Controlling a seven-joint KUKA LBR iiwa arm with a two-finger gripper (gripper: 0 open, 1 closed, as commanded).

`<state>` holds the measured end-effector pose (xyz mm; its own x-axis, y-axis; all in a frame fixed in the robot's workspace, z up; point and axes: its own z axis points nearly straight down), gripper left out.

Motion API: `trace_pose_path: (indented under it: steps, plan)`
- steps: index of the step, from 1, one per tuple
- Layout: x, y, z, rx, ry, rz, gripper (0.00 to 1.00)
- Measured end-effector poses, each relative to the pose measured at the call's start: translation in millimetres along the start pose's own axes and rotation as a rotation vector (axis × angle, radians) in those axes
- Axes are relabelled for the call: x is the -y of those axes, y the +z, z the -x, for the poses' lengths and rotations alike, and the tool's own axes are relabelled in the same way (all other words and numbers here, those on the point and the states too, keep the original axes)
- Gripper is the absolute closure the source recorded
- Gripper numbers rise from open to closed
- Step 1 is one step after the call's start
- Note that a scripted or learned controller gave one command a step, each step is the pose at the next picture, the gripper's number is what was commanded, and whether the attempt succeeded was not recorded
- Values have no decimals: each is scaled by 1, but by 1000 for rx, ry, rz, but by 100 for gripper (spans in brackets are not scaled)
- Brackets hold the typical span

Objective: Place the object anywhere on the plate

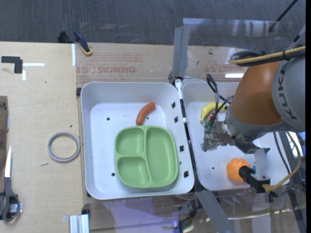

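Working low inside the right bin [210, 177] with the gripper [210, 142], reaching in under the bulky grey and orange arm [257, 101]. Not being able to tell how far open the gripper is, or whether anything is caught in it; too much dark cabling and shadow around it.

Judging the pick to be not yet done, and taking the task's thing to be either the yellow object [208, 111], lying near the gripper toward the bin's far wall, or the orange object [235, 169], near it on the other side, toward the bin's near edge. Not being sure which.

Centring over one object alone before closing, keeping well away from the dividing wall. Lifting straight up high enough to cross both rims. Carrying leftward to the green plate [160, 154], sitting in the left bin [97, 130]. Aiming for the large compartment, steering clear of the sausage [145, 113] lying just beyond the plate's far edge. Lowering close before releasing, guarding against a roll-off.
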<state>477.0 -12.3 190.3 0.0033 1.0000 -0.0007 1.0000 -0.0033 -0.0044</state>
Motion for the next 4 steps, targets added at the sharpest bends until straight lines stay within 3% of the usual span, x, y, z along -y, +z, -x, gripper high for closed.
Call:
trace_pose_path:
  steps: [1, 2, 3, 4]
  plan:
    - [-48, 0, 70, 1, 0, 1, 100]
    - [-29, -105, 25, 1, -5, 3, 100]
    - [0, -30, -23, 1, -3, 0, 100]
    - [0, -21, 52, 0, 0, 1, 100]
